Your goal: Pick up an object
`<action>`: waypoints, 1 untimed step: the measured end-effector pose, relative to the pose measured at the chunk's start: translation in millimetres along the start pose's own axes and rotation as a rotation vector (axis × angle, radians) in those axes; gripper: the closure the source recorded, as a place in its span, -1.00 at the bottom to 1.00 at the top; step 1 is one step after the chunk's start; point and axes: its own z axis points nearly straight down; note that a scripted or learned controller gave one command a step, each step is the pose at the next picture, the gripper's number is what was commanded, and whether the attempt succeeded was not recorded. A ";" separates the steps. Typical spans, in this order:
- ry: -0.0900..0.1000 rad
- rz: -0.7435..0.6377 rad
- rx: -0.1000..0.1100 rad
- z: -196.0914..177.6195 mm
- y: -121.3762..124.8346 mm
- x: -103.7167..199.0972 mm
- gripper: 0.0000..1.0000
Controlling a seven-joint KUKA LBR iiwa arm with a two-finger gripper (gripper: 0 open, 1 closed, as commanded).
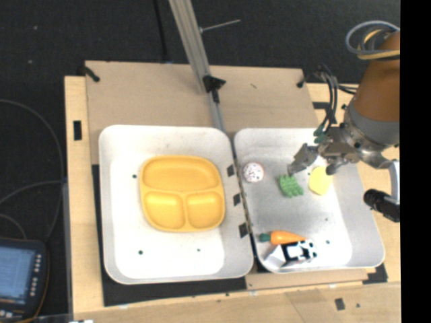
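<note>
In the right bin lie a green ridged block, a pale yellow piece, a small white speckled ball, an orange carrot and a black-and-white item. My gripper hangs over the bin's upper right part, above the green block and the yellow piece. Its fingers stand apart and nothing is between them.
The left bin holds a yellow divided plate. A metal pole slants from the top down to the gap between the bins. A tablet lies at the lower left, off the bench.
</note>
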 end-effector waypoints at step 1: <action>0.000 0.002 0.000 -0.1 0.0 0.0 -1.00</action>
